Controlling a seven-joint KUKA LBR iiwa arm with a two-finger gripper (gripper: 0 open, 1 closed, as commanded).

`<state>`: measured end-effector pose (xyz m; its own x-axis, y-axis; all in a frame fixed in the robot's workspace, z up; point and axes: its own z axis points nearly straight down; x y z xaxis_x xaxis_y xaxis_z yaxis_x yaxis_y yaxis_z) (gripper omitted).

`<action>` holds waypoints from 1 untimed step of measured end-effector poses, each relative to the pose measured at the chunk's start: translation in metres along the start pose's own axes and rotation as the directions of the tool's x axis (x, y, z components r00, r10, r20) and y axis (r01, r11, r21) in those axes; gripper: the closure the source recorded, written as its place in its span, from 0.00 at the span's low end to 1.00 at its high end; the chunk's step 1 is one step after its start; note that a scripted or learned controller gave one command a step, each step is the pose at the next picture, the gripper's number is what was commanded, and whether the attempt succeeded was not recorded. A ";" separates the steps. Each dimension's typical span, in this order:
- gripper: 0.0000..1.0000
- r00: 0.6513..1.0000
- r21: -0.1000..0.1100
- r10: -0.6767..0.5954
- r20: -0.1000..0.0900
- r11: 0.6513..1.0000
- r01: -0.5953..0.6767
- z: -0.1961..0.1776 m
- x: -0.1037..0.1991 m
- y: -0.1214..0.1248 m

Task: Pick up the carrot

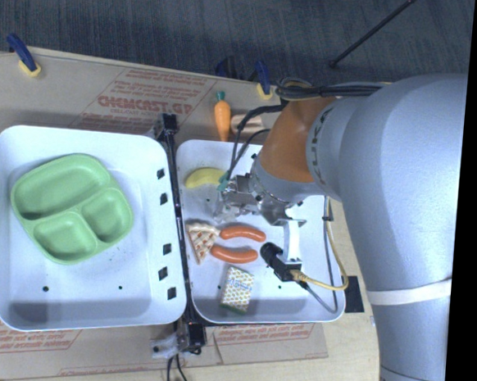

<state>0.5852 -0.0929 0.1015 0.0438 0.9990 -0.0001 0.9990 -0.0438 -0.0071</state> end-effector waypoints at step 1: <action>1.00 0.991 -0.002 -0.130 -0.001 0.991 0.130 -0.009 -0.038 -0.045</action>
<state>0.5388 -0.1288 0.1107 -0.0865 0.9962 0.0019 0.9962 0.0865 -0.0046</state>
